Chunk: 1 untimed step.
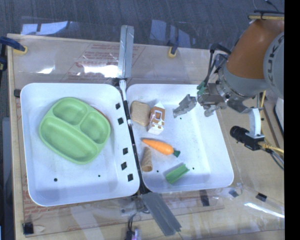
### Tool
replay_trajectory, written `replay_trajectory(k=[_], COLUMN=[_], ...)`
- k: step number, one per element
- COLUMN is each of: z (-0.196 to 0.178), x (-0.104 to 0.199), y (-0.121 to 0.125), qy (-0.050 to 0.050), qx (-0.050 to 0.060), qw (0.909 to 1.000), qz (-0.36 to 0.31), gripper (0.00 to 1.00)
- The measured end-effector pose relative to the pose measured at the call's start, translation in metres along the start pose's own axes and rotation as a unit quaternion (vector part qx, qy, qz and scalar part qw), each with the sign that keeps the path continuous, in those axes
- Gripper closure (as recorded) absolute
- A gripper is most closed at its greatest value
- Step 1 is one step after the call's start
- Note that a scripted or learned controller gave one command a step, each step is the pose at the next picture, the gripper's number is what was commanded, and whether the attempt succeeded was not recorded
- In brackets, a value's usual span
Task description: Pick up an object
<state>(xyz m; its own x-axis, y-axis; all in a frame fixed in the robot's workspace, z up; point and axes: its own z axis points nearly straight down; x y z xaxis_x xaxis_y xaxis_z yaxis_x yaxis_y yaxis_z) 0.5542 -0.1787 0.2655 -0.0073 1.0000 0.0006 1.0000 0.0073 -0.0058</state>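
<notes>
My gripper (196, 108) hangs over the upper right part of the right bin (210, 149), open, with nothing between its fingers (184, 105). To its left lie a brown bread slice (138, 113) and a small white and orange carton (157, 118). Below them an orange carrot (159, 146) rests mid-bin. A tan cone (147, 159) lies near the divider, and a green block (176, 173) sits toward the front. All of these stand apart from the gripper.
The left bin (35, 184) bears a green divided plate (75, 129). A metal bar (125, 49) runs up from between the bins. A black cylinder (245, 136) hangs just right of the right bin, under the arm.
</notes>
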Motion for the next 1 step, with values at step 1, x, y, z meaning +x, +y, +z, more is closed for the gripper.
replay_trajectory(k=[1], z=[0.1314], x=[0.021], y=[-0.0324], qy=[0.001], qx=[0.001], qw=[0.9988], qz=[-0.049], gripper=[0.0])
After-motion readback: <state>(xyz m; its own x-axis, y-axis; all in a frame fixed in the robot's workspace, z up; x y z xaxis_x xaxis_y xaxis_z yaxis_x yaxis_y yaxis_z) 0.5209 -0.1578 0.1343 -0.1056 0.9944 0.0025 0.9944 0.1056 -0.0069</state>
